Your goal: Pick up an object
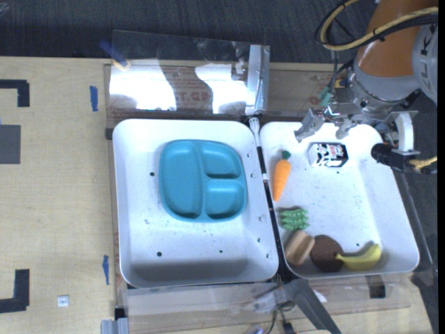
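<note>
My gripper (pixel 325 128) hangs over the far edge of the right bin (pixel 389 207), open, with nothing between its fingers. Just in front of it lies a small black-and-white carton (pixel 328 154), apart from the fingertips. An orange carrot (pixel 280 177) lies along the bin's left wall. Below it sits a green leafy piece (pixel 293 218). At the bin's near edge a tan bun (pixel 299 248), a brown round piece (pixel 324 251) and a yellow banana (pixel 363 256) lie close together.
The left bin (pixel 139 242) holds a blue divided plate (pixel 204 179). A clear shiny panel (pixel 181 82) and a metal post (pixel 256 78) stand behind the bins. Yellow and black cables (pixel 348 19) loop above the arm at the top right.
</note>
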